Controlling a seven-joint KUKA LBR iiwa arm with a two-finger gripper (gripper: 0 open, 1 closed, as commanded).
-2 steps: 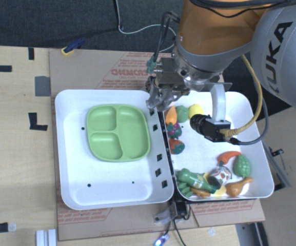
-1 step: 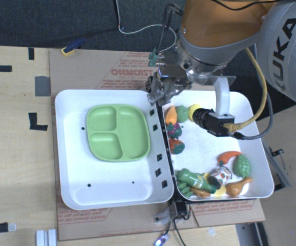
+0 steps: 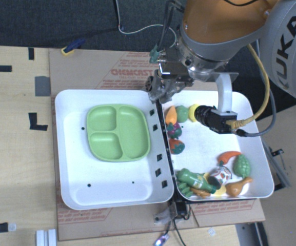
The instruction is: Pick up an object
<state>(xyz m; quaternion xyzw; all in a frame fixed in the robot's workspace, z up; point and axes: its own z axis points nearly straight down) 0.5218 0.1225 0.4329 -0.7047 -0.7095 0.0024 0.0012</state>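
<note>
Camera view looks down at a slant on two shallow white bins set side by side on a sheet of brown cardboard [image 3: 112, 73], and we see the grey arm [image 3: 224, 24] with its orange band reaching in from the right and filling the top of the scene. We find the gripper [image 3: 163, 88] hanging low over the far end of the divide where the two bins meet, just beside the top of the toy cluster; its dark metal parts bunch together there, and we cannot tell how its jaws stand or whether anything sits between them. We see the left bin [image 3: 71, 137] bearing a pale green divided plate [image 3: 118, 132] with three compartments, lying flat near its middle. We see the right bin [image 3: 258, 147] holding the small toys. Near the gripper lie an orange piece [image 3: 171, 114] and a yellow piece [image 3: 193, 112], with a dark purple and green piece [image 3: 175, 131] and a red and green piece [image 3: 177, 146] below them along the divide. At the near edge of that bin we see a green vegetable toy [image 3: 189, 178], a small can [image 3: 220, 175], a tan piece [image 3: 237, 187], a green bumpy toy [image 3: 242, 165] and an orange-red piece [image 3: 230, 157], crowded close together. A black cylinder [image 3: 213, 119] on a white bracket juts over the right bin, with a yellow cable [image 3: 264, 94] looping from it.
</note>
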